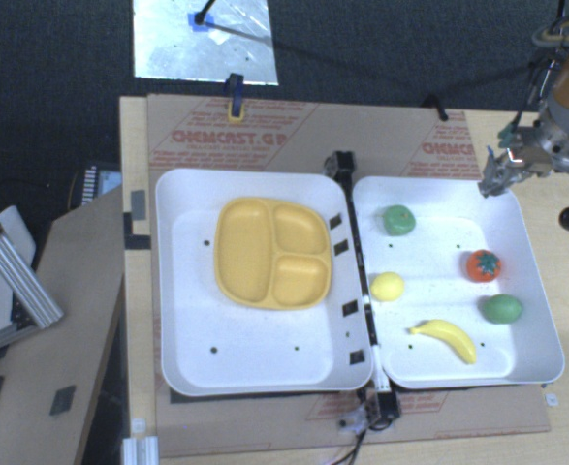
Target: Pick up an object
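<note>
Gripper: the gripper (494, 182) hangs above the far right corner of the right bin (531, 250), at the end of the grey arm (567, 124); it carries nothing, and whether it stands wide or narrow cannot be told from this slant.
Candidates: five toy foods lie in the right bin, well apart from one another.
Far left corner: a green round fruit (398, 220).
Left edge, midway: a yellow lemon (388, 287), just beside the divider between the bins.
Right edge, midway: a red tomato (483, 265), and nearer the front a second green fruit (502, 308).
Near edge: a banana (446, 339), lying at a slant.
Left bin: the left bin (182, 260) bears a yellow compartment plate (270, 252) near its centre.
Step in hand: judged as the approach, with no object picked yet.
Best target: probably the tomato, being closest to the gripper and free on all sides.
Doing it well: centre straight above the chosen piece, descend vertically, and close across its widest part; round toys are likely to roll aside if struck off-centre.
Risk: the bin's right wall stands near the tomato and the green fruit, so a finger could catch it.
</note>
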Controlling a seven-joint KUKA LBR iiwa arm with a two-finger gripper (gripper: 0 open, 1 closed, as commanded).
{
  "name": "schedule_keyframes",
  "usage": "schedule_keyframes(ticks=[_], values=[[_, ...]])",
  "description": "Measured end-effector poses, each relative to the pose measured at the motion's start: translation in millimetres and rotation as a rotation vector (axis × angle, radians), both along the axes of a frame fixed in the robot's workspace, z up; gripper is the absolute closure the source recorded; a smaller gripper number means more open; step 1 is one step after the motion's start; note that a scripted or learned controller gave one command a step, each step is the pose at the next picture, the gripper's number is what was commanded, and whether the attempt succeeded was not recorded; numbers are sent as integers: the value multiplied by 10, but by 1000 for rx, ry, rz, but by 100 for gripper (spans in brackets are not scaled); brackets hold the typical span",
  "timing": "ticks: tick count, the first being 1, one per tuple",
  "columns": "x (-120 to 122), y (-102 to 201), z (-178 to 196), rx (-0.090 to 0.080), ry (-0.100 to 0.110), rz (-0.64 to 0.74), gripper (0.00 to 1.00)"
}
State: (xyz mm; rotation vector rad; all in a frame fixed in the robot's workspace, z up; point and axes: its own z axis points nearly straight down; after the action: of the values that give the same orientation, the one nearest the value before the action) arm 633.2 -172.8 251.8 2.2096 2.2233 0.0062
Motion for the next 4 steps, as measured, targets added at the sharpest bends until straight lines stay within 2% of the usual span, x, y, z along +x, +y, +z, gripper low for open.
schedule_keyframes(ticks=[1,3,4], values=[[-190,396,7,3,6,2,100],[-616,1409,82,5,7,4,100],[-817,1889,-111,5,9,3,100]])
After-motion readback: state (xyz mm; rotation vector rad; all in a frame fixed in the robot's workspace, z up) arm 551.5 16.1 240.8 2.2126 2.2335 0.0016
